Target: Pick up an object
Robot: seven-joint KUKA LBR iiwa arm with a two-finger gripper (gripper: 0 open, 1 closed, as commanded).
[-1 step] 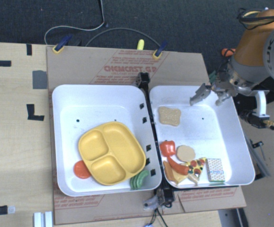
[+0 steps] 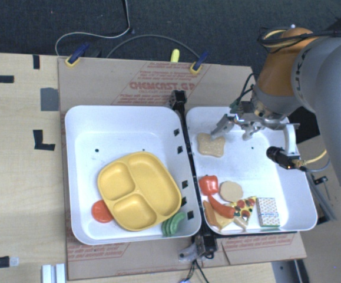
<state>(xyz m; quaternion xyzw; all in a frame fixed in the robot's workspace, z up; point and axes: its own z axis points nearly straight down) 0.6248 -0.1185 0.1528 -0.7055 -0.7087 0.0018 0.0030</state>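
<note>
Camera view: jaws spread wide, holding nothing, above the toast slice (image 2: pixel 211 145) — pale tan, flat, roughly square.

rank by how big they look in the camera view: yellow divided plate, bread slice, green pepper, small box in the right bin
1. yellow divided plate
2-4. bread slice, small box and green pepper look alike in size; the plate partly hides the pepper, so no ranking.

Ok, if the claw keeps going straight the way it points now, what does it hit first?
Most likely the beige toast-shaped piece in the right white bin, just beyond the open claw. Height above it is unclear.
</note>
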